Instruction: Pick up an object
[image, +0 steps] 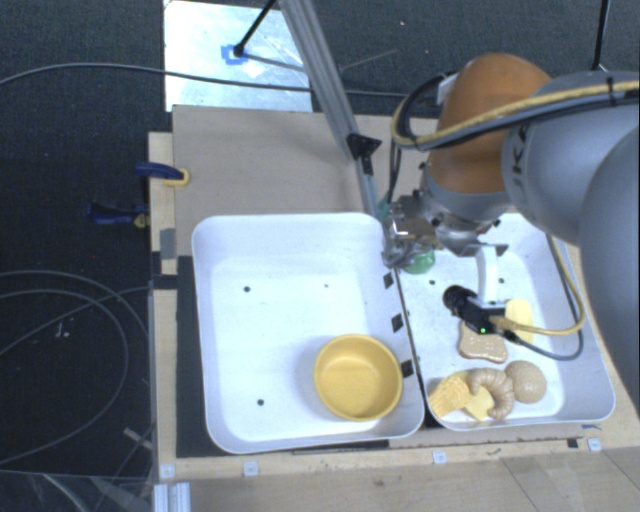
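Observation:
My gripper (403, 250) is low over the far left corner of the right bin (585, 385), close to the wall between the two bins. A small green object (420, 264) lies right under it, mostly hidden by the wrist, and whether it is held is hidden from me. Nearer the front of this bin lie a toast slice (483, 346), a yellow cheese wedge (450, 394), a curled tan pastry (497, 386), a round beige bun (528, 380) and a small pale yellow piece (519, 313).
A yellow bowl (357, 376) stands upright in the front right corner of the left bin (250, 260). A slanted metal pole (325, 80) crosses the back of the bench down toward the gripper. Blue clamps (150, 175) sit on the bench's left edge.

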